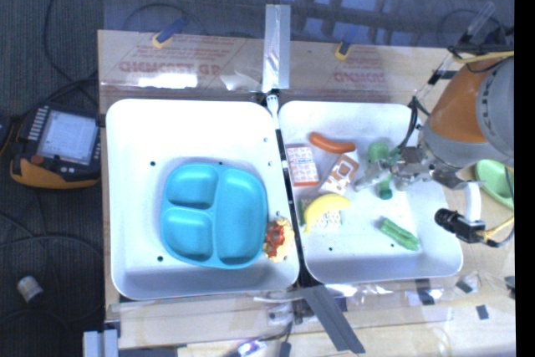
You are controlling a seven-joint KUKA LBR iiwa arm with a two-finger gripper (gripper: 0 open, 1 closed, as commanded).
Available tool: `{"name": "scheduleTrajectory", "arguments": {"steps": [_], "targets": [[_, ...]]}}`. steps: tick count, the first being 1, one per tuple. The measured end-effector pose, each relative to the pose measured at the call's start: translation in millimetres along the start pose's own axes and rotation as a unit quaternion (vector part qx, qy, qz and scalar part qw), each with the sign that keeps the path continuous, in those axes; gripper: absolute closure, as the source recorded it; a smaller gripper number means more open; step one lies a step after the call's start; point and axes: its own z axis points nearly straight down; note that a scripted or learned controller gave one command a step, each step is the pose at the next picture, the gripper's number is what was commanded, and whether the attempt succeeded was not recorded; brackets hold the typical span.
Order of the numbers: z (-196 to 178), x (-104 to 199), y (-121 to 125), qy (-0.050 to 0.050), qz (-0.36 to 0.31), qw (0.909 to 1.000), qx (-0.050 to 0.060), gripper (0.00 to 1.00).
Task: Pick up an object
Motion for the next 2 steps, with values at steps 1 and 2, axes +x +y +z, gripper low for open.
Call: {"name": "scheduleTrajectory", "arguments": {"steps": [1,2], "targets": [[-8,-2,1,-0.003,0.000,1.0000,-0.001,1.00],[-134,38,-10,-0.009,0.123,0.9923,0.004,1.00]]}}
